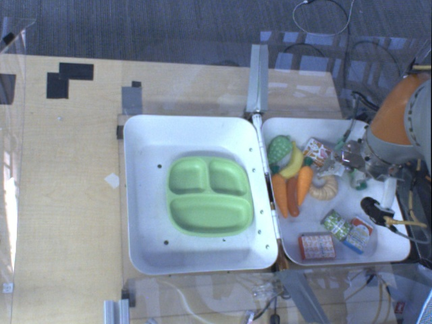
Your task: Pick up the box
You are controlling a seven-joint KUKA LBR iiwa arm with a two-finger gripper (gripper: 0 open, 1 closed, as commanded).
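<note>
Mostly the arm [398,123] hides its jaws, state unclear; box [316,246] lies apart in the right bin [398,252].

Grey rounded arm [418,113] at right edge of the frame, with broad orange band [395,117] above the wrist. Below it, small metallic wrist block [356,155] with dark parts and thin black cables alongside.

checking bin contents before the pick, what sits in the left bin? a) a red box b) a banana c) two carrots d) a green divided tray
d: the green divided tray lies alone in the middle of the left bin, while the carrots, banana and red box all lie in the right bin.
</note>
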